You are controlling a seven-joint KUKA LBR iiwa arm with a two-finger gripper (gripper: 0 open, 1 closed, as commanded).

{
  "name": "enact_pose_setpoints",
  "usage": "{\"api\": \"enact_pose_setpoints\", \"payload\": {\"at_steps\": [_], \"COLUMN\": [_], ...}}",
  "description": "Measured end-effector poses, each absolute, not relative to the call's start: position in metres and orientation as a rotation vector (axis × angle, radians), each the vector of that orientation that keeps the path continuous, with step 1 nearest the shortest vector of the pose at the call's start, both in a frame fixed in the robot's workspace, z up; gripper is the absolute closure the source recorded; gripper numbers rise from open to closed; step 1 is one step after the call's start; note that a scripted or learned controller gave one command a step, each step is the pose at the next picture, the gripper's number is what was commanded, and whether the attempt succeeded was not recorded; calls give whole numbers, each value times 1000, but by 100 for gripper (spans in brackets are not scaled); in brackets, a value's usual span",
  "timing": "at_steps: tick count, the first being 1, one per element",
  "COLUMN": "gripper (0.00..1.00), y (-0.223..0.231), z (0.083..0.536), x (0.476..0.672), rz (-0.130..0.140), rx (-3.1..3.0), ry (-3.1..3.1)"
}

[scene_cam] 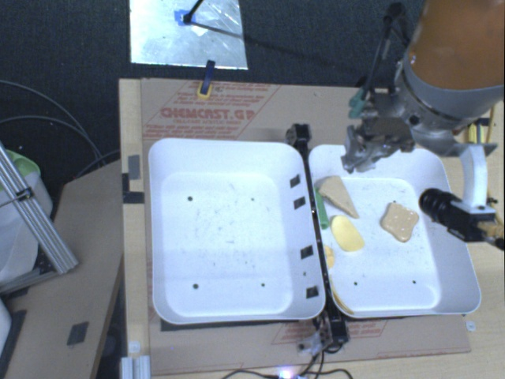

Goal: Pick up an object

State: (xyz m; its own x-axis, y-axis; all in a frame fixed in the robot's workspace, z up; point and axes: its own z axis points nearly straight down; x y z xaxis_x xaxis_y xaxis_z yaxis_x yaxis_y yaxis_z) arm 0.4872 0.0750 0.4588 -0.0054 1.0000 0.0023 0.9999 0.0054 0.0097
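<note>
Toast slice (399, 222) lies in the right bin (450, 290) beside a yellow piece (346, 234) and a tan wedge (338, 195), none lifted. The gripper (364, 158) hovers over the bin's far edge, carrying nothing; whether it is open I cannot tell.

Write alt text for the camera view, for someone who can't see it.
A grey robot arm's pincer hangs over the back edge of the right white bin, which holds a tan wedge, a yellow lump and a toast-like piece. A second white bin sits to its left.
</note>
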Motion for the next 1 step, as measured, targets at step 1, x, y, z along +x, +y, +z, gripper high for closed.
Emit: {"api": "enact_pose_setpoints", "payload": {"at_steps": [1], "gripper": [100], "y": [41], "z": [423], "x": [487], "rz": [1], "rx": [2223], "ry": [2218]}}
